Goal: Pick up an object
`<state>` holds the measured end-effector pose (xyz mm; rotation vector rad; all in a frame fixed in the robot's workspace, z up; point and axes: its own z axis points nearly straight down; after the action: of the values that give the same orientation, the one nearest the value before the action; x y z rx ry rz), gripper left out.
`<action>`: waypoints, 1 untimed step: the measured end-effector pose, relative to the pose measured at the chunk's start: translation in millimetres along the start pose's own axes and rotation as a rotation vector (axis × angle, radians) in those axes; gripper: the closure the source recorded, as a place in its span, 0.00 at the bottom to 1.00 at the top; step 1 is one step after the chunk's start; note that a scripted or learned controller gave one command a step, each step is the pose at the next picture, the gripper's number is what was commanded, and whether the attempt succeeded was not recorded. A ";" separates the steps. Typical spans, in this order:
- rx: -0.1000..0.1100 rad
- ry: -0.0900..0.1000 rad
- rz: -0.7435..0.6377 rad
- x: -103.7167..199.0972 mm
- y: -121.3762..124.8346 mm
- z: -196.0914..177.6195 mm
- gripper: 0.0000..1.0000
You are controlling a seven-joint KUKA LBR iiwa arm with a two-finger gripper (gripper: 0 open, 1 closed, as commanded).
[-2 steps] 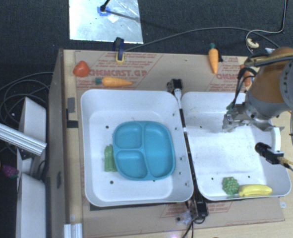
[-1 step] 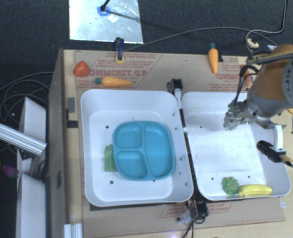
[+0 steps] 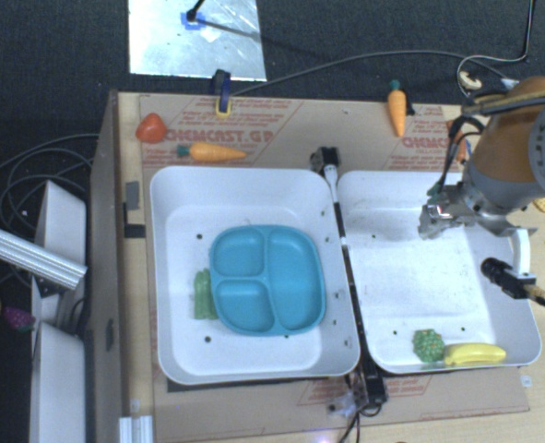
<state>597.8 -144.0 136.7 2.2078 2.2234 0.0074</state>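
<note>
A green broccoli-like toy (image 3: 428, 344) and a yellow banana (image 3: 475, 353) lie together at the near edge of the right bin (image 3: 383, 266). In the left bin (image 3: 175, 275) sits a blue divided plate (image 3: 267, 280) with a green piece (image 3: 203, 295) against its left side. My gripper (image 3: 435, 218) hangs over the far part of the right bin, well away from the banana and the broccoli. Nothing shows beneath or between its tip.
On the cardboard behind the bins lie a red tomato (image 3: 151, 128), a carrot (image 3: 211, 152) and a second carrot (image 3: 397, 111). A black clamp (image 3: 325, 161) sits on the divider between bins. Cables run along the bench's left and right.
</note>
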 end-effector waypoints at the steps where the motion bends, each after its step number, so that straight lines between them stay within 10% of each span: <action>1: -0.003 0.000 -0.001 -0.1 1.0 -10.7 1.00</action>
<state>598.7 -144.0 147.5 2.2054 2.2227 0.0104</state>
